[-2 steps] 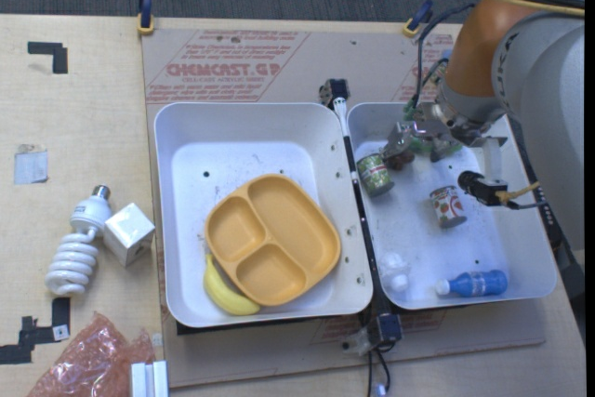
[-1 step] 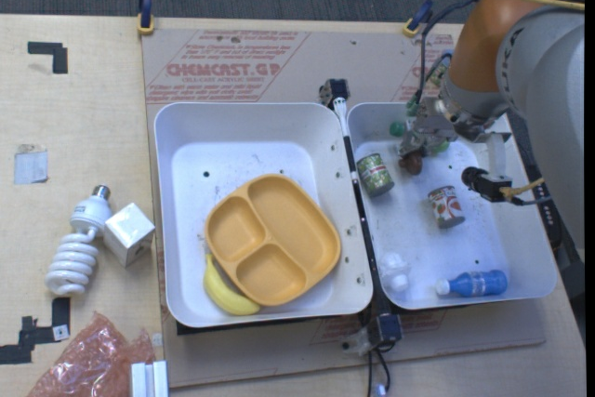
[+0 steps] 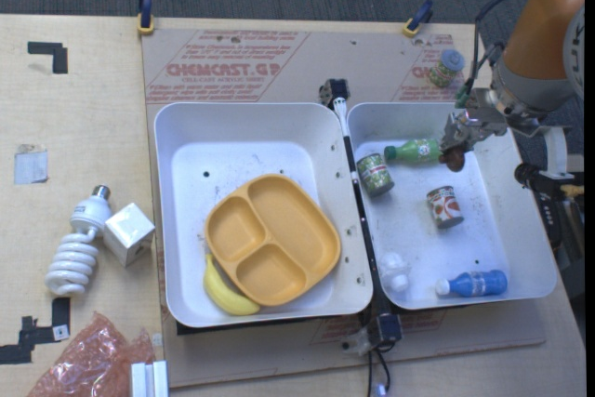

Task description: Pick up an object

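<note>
Grey and orange, the arm reached in over the right bin (image 3: 521, 285), and its end effector (image 3: 457, 147) hung at the far right corner of that bin, just at the cap end of the green bottle (image 3: 415, 151); whether it was spread or pressed together could not be told, since the dark tip blurred into the bottle's end. Nothing could be seen held between its parts. The green bottle lay on its side near the bin's back wall, and that seemed the likeliest target. Lying flat and round, it would probably roll or skid away if touched off-centre, and a grab at the narrow cap end could tip it out. Left of the bottle, close by, stood a small green can (image 3: 375, 174); a nudged bottle might knock it over. Nearer than the bottle lay a red-labelled can (image 3: 445, 206), and further toward the front wall a blue bottle (image 3: 474, 284). The bin wall beside the bottle left little room, so a collision looked possible.
</note>
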